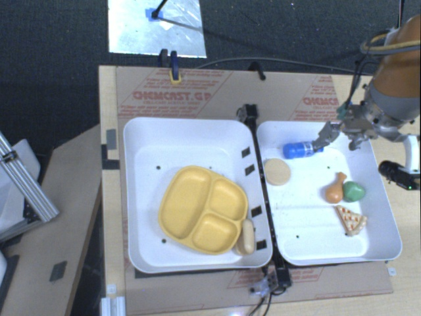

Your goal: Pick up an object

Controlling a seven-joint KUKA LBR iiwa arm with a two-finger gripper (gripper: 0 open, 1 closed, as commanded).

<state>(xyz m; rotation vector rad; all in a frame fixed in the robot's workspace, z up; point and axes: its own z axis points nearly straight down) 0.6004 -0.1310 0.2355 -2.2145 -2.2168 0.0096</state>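
Nearest the camera, at the near edge of the left bin (141, 176), a small tan bread roll (247, 236) lies just beside the near right corner of a yellow sectioned plate (200, 209), a smooth, matte tray with three rounded wells that sits slightly turned. Both bins are shallow, white and rounded at the corners, touching along a dark centre seam, and rest on a brown printed board on the tabletop (79, 170). In the right bin (309, 242) lie five small toy foods: a blue cylinder (299, 150) on its side near the far wall, a flat round beige cookie (277, 172) close to the seam, an orange drumstick (336, 189) touching a green rounded piece (354, 191), and a pizza slice (351, 220) nearer the camera, triangular with a checked top. Bare white floor stays open in the near left part of this bin and between cookie and drumstick. The hand (337, 135) hangs over the far edge of the right bin, its fingers spread apart and holding nothing, one fingertip just beside the right end of the blue cylinder.
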